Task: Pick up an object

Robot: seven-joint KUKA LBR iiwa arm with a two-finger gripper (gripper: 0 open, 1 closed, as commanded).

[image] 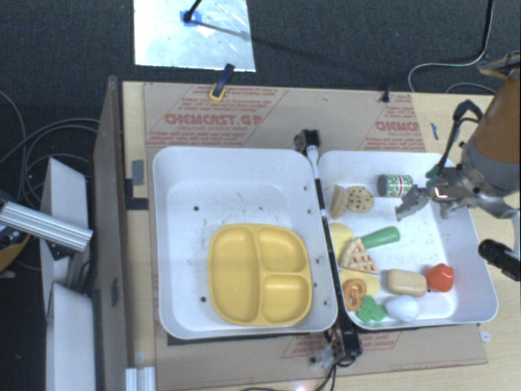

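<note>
Partly cut off at the right edge, my grey two-finger gripper [425, 198] hangs over the right shallow white bin [480, 279], fingers spread and grasping nothing, just beside the small green-labelled can [395, 186].

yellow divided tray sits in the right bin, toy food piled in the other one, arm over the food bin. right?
Not quite: the camera view shows the yellow divided tray in the left bin, not the right. The toy food, such as the green can and pizza slice, lies in the right bin, and the gripper is over that bin.
</note>
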